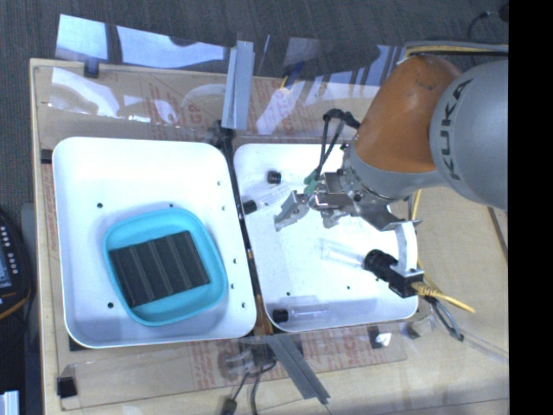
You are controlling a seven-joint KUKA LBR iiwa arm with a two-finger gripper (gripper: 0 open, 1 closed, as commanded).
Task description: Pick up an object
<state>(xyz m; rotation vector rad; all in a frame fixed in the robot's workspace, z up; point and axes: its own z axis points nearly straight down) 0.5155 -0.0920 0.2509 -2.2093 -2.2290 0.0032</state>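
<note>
The arm (449, 137) overhangs the right bin (294, 271); the left bin (78, 171) holds a blue tray (121, 240). Whether the gripper (289, 213) is apart or together cannot be told. The nearest target is the black piece (250, 206), close to the dividing wall. Risk: wall contact or a miss, the piece being small. The mid-bin floor offers room.

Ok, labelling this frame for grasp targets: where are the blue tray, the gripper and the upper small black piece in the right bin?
blue tray (177, 311): camera view, its near rim.
gripper (289, 211): camera view, at its tip.
upper small black piece (274, 177): camera view, its middle.
</note>
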